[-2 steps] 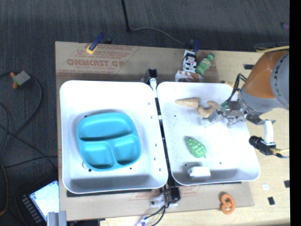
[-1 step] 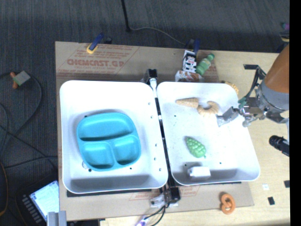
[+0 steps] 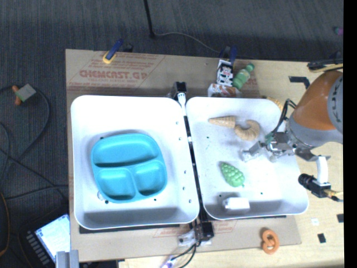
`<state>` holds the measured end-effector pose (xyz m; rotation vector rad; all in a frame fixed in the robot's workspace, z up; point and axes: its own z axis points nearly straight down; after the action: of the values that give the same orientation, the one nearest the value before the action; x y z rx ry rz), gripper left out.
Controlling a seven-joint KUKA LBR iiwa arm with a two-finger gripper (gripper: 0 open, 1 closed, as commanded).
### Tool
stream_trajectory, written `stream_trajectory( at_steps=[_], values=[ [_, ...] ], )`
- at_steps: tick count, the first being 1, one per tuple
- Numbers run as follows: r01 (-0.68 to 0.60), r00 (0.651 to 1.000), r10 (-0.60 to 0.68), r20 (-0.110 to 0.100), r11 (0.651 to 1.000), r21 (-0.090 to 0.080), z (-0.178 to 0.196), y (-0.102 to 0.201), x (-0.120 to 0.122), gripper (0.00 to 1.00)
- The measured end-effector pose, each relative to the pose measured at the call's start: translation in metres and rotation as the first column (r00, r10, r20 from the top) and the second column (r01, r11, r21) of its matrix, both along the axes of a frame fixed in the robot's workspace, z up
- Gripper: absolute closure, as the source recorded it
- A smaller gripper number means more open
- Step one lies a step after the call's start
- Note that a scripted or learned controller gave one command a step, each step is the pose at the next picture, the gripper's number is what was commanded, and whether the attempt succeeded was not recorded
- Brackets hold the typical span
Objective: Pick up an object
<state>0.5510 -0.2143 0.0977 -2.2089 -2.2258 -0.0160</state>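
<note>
My gripper (image 3: 252,152) hangs low inside the right bin (image 3: 290,205), near its middle right, with the orange-banded arm (image 3: 315,108) behind it. Just above and left of it lies a curved tan piece (image 3: 249,129), close to the gripper tip; whether they touch I cannot tell. A tan cone (image 3: 222,121) lies beside that piece toward the bin's back. A bumpy green object (image 3: 232,173) rests below and left of the gripper, apart from it. A small white block (image 3: 236,204) lies by the front wall.
The left bin (image 3: 83,205) holds a blue divided tray (image 3: 129,166). Behind the bins stand a small printed box (image 3: 223,74) and a green bottle (image 3: 242,77). An orange ring (image 3: 270,240) lies on the bench in front. Clamps and cables sit at the bench edges.
</note>
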Motion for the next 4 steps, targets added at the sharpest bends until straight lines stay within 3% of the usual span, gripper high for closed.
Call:
stream_trajectory(
  at_steps=[1,2,3,4],
  values=[
    [0.006,1.000,-0.006,0.006,1.000,-0.015,-0.009,0.056,0.056,0.00],
    [0.006,1.000,-0.006,0.009,1.000,-0.019,0.002,0.055,0.057,1.00],
    [0.005,1.000,-0.005,0.001,1.000,-0.012,0.088,0.128,0.117,1.00],
    [0.005,1.000,-0.005,-0.001,1.000,-0.012,0.148,0.184,0.075,1.00]
  ],
)
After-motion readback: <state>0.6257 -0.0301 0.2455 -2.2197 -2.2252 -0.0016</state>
